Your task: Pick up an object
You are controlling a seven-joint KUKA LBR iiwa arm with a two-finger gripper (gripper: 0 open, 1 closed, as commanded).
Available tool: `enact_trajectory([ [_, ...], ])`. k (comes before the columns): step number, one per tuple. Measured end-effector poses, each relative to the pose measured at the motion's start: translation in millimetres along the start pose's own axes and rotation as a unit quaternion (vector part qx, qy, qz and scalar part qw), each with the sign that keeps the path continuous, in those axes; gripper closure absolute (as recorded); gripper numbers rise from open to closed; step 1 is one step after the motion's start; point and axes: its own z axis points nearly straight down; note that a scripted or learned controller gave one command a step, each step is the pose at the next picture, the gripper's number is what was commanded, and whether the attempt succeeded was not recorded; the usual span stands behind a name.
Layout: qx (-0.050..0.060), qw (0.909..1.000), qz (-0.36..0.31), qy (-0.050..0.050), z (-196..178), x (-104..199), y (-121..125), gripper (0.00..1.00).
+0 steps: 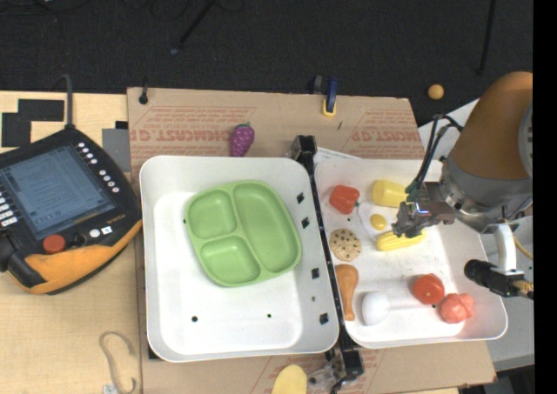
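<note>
Yellow target: I take the banana (399,242) as the likeliest pick; it lies in the right bin (487,330), long axis running left-right with a slight rise toward the right.
Jaws: the gripper (407,225) sits low over the banana's middle to right part; from this slant I cannot tell whether the jaws are spread or pressed together, nor whether anything is pinched.
Key relation: the banana lies directly beneath and just left of the jaws, so I judge the move turns on a short drop, with the jaws closing across the short width, not along the length.
Neighbours: a small yellow piece (378,221) just left of the jaws, a yellow block (389,192) above, a cookie (345,244) further left, a red pepper (344,199) near the divider.
Further off: two tomatoes (427,289) toward the bin's lower right, well apart from the jaws.
Left bin: a green tray (244,232).
Risk: I'd guess the small yellow piece could get nudged.
</note>
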Motion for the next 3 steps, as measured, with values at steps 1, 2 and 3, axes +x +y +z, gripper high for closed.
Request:
enact_trajectory([
  [1,0.0,1.0,0.0,0.0,-30.0,-0.8,0.4,1.0],
  [2,0.003,1.0,-0.002,0.001,-20.5,57.3,10.7,1.0],
  [3,0.001,1.0,-0.001,0.001,-27.0,102.8,24.4,1.0],
])
